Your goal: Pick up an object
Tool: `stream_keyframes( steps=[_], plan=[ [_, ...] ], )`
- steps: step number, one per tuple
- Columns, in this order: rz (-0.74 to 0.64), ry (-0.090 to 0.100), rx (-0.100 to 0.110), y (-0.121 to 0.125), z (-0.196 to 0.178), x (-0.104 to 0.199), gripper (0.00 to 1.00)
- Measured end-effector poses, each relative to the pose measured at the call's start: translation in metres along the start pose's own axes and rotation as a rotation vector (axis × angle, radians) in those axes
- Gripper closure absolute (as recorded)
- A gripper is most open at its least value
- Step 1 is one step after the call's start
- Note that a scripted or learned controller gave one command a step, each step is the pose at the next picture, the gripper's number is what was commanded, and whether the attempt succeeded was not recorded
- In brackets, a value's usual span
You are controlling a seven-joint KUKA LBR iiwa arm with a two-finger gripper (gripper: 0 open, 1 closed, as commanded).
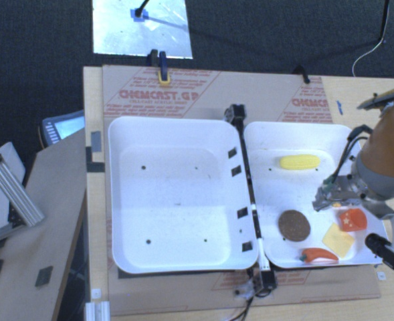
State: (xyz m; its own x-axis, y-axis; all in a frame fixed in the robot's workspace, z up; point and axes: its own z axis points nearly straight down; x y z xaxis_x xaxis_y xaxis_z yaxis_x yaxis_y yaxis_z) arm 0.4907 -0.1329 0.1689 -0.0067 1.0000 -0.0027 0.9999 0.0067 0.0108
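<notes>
A shiny metal sheet [142, 17] lies beyond the cardboard-covered bench [183, 92], with a yellow clamp [163, 72].

Left bin [176, 199] lies open — right bin's [277, 136] near corner is crowded: brown disc [294, 225], yellow block [338, 239], red piece [352, 219].

The arm [387, 154] is cut off by the right edge. Its pincer [325, 198] is too blurred to read the fingers. The arm's wrist covers part of a red object [352, 219] near the right bin's [277, 136] front right corner.
</notes>
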Motion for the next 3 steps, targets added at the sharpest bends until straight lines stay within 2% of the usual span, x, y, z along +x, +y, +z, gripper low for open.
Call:
stream_keyframes(
  steps=[1, 3],
  plan=[
    [0.003, 0.001, 0.004, -0.002, -0.047, -0.004, 1.00],
    [0.006, 0.003, 0.012, -0.005, 0.014, -0.018, 1.00]
  ],
)
